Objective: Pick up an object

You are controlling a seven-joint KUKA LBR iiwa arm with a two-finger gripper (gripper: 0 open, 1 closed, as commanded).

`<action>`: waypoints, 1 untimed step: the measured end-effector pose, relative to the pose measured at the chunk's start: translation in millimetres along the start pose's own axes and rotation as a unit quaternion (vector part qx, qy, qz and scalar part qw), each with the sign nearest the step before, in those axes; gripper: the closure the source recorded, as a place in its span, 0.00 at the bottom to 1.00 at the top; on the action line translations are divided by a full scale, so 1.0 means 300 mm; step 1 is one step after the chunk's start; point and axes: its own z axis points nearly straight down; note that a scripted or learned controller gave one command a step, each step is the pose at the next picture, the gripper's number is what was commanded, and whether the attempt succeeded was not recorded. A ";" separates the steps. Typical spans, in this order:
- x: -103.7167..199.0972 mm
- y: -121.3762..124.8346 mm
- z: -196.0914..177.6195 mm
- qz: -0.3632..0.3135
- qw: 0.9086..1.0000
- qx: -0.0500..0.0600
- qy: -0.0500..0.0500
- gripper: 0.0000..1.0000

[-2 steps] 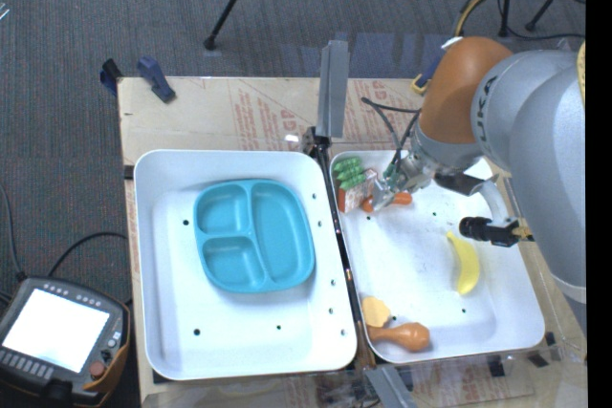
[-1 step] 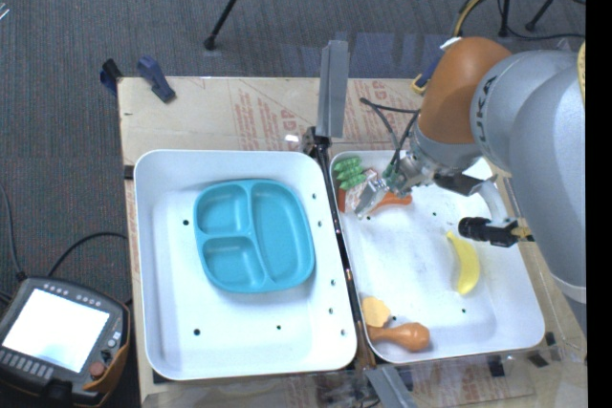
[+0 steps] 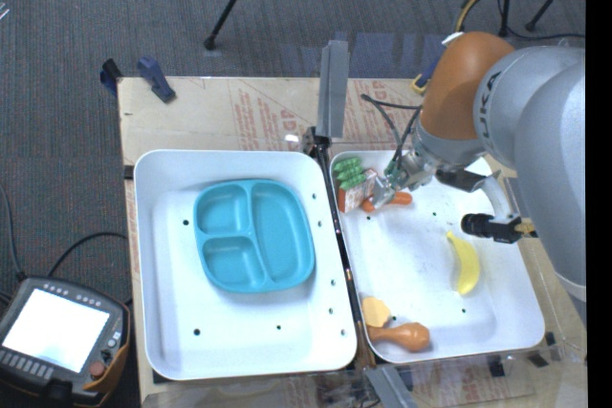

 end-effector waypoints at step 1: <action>0.004 0.001 0.002 -0.001 1.000 0.000 0.001 0.00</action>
